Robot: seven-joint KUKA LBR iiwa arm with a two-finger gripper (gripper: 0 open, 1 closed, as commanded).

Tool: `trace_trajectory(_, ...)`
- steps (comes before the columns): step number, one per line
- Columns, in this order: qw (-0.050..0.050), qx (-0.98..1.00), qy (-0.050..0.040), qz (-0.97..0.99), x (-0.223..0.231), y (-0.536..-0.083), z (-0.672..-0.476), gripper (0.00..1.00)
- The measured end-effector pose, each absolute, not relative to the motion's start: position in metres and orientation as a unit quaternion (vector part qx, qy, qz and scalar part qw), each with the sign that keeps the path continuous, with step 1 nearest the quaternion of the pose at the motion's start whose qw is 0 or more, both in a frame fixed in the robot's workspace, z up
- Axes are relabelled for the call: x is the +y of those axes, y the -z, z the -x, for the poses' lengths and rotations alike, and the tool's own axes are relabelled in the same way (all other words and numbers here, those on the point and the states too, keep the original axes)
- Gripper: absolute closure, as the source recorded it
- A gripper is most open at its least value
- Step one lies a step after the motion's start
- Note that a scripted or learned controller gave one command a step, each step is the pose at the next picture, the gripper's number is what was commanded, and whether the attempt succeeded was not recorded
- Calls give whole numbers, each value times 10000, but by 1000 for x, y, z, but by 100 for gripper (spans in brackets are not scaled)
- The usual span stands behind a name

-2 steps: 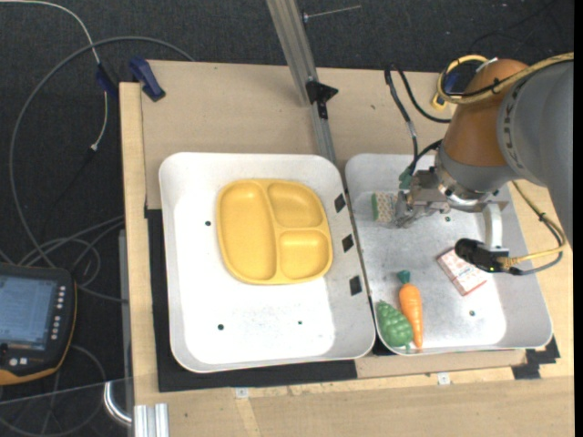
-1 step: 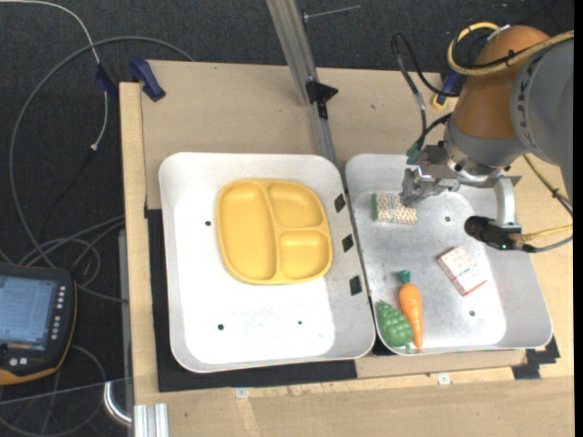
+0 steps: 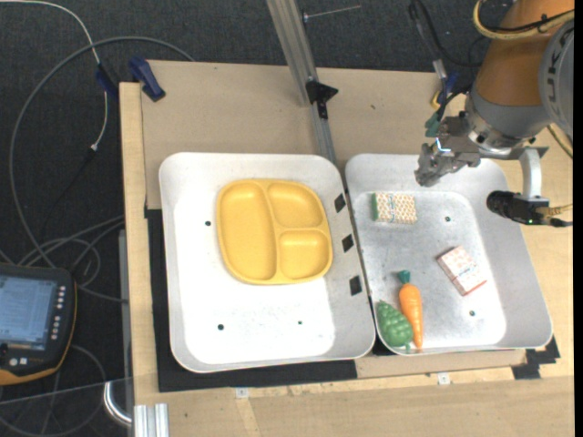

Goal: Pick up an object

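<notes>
We see two shallow white bins set side by side on the bench. The left bin carries one thing, a yellow divided tray with three compartments: a long one on its left side and two smaller ones stacked on its right. The tray lies toward the far half of this bin, nearer the shared edge than the outer edge, and all three compartments show bare yellow.

The right bin carries four things. A small green-and-white checked block lies near the far left corner, its long axis running left to right across the bin. A small white box with red print rests right of the middle, turned on a diagonal, long axis from far left to near right. Along the near left edge lies a toy carrot: its green top points toward the far edge and its orange tip toward the near edge, so the long axis runs almost straight far to near, leaning slightly rightward at the tip. Pressed against the carrot's left side, in the near left corner, sits a green knobbly vegetable.

The gripper hangs over the far edge of the right bin, right of the checked block and apart from it. We cannot tell how its jaws stand; nothing shows between them.
</notes>
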State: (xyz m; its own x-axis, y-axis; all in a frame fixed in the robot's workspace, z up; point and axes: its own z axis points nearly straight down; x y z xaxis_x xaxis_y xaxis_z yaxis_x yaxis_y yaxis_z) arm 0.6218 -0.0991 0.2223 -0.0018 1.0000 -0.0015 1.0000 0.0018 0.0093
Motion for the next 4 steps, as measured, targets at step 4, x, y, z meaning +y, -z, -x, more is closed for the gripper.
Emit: trace_trajectory(4,-31,7094,12,-7048,53,-249,-616,100)
